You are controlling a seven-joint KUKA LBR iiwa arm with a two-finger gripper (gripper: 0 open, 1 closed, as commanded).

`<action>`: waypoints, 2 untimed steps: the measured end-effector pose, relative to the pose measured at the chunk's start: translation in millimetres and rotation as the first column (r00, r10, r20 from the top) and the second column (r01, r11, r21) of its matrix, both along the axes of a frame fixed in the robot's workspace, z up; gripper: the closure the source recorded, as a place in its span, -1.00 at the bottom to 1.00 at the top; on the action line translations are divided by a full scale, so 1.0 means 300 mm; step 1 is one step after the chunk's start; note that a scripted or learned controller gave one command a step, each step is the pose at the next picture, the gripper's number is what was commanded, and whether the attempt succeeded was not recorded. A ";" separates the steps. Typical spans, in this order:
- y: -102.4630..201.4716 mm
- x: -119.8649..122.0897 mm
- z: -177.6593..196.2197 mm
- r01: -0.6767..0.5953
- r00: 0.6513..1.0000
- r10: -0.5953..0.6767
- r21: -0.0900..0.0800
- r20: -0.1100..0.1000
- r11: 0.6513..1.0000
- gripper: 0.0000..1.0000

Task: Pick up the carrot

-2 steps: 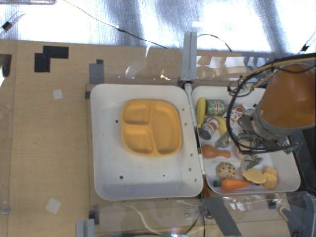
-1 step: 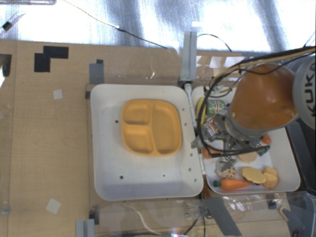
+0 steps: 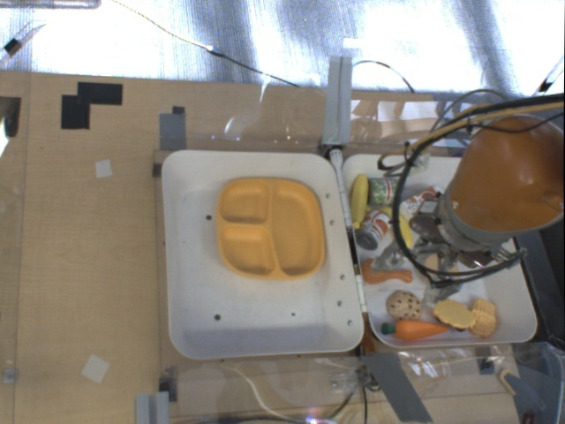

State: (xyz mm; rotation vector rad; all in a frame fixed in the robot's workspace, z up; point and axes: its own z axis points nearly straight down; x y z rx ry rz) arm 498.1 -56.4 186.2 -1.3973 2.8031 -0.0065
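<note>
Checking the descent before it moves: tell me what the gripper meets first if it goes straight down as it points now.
Probably bare floor of the right bin, between the orange strip and the crackers. The gripper sits up-view of the carrot, not over it, though depth is hard to judge.

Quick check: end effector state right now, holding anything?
End effector: cannot be told; it hangs over the right bin, and the carrot lies in that bin.

My bench top (image 3: 79, 263): pale wood-look, matt, fine grain. Two shallow white bins: left bin (image 3: 190, 325) and right bin (image 3: 521, 312), smooth plastic, soft sheen. Yellow-orange three-compartment plate (image 3: 269, 228): smooth moulded plastic, matt. Small orange carrot (image 3: 420, 329): plastic-looking, smooth, slight gloss. My arm's orange band (image 3: 512, 179): glossy, smooth. Grey upright post (image 3: 336, 100): metal-looking, dull.
</note>
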 end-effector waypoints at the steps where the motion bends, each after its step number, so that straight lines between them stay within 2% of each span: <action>1: 0.007 0.010 0.040 0.000 1.000 0.000 0.002 0.010 1.000 1.00; 2: -0.315 0.110 0.493 0.217 0.976 -0.217 -0.002 0.006 0.976 1.00</action>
